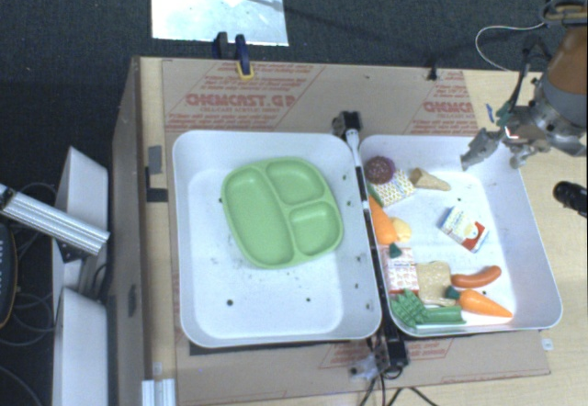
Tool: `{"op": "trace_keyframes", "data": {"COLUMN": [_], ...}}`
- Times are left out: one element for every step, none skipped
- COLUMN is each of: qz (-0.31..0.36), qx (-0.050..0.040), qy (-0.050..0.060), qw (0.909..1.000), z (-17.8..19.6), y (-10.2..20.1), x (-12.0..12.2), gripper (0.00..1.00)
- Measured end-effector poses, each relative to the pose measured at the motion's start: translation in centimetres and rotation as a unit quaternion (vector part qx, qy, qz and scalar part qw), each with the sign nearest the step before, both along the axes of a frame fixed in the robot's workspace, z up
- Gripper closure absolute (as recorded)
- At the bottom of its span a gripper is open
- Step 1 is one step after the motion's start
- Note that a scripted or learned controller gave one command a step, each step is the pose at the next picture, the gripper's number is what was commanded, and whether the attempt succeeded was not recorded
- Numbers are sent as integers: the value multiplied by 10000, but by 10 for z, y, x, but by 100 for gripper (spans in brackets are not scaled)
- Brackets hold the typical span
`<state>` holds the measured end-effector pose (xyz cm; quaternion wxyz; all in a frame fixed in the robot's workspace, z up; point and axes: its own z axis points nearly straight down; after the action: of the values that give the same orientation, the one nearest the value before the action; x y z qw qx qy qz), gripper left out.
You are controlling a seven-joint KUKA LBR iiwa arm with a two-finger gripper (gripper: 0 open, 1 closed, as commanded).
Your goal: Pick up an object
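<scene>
The small box, likely light and stiff, suits a pinch across its short sides; the gripper hovers far-right, fingers spread.

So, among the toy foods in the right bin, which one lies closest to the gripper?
The tan wedge-shaped piece near the bin's far edge. It lies just below and left of the gripper, while the carrot and sausage sit at the near end.

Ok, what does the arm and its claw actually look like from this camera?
The arm enters at the right: a tan-orange section on top, then a grey metallic wrist below. The claw is small, pale grey and angular, with a tiny reddish spot on the wrist just behind it. A thin light cable loops beside the arm. No readable markings.
</scene>
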<state>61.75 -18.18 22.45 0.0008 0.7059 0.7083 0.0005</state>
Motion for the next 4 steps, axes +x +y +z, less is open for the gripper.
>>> {"op": "trace_keyframes", "data": {"qz": [-13, -4, -4, 5], "qx": [6, -7, -6, 5], "qy": [25, -18, -17, 1], "qw": [10000, 10000, 10000, 10000], "z": [-129, -116, -116, -140], "y": [-25, -25, -25, 27], "x": [-7, -5, -5, 2], "gripper": [0, 100, 0, 0]}}
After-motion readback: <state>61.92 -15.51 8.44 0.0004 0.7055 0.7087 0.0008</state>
